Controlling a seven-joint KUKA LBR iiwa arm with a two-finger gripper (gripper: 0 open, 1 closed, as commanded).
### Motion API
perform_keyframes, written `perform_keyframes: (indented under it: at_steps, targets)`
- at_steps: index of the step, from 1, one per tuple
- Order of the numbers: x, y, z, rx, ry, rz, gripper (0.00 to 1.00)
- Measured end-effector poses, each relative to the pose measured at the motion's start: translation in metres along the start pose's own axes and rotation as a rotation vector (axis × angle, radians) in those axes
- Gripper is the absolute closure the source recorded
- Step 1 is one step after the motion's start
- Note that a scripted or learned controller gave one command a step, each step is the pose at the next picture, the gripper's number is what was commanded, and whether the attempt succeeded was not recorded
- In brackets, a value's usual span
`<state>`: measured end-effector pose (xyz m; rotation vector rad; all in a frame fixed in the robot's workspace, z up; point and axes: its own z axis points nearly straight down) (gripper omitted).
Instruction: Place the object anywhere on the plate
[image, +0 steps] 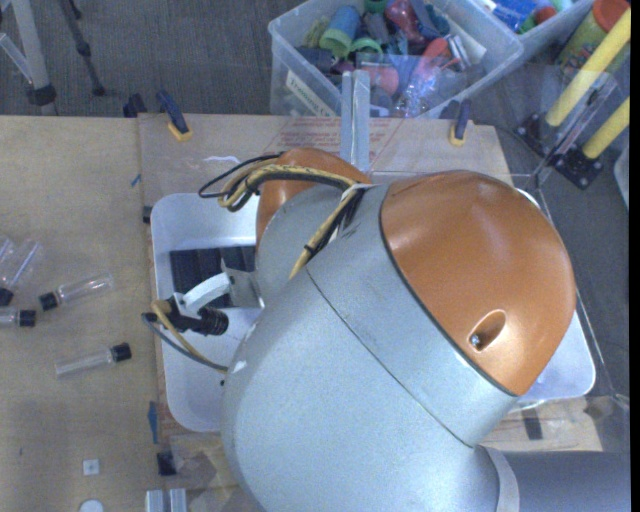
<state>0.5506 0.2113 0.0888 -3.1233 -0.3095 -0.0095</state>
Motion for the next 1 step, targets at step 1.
perform_keyframes:
  at_steps: [1]
  targets:
    - [-0.0686, -0.0271, -0.0048, -0.002, -0.01, -0.003, 1.0]
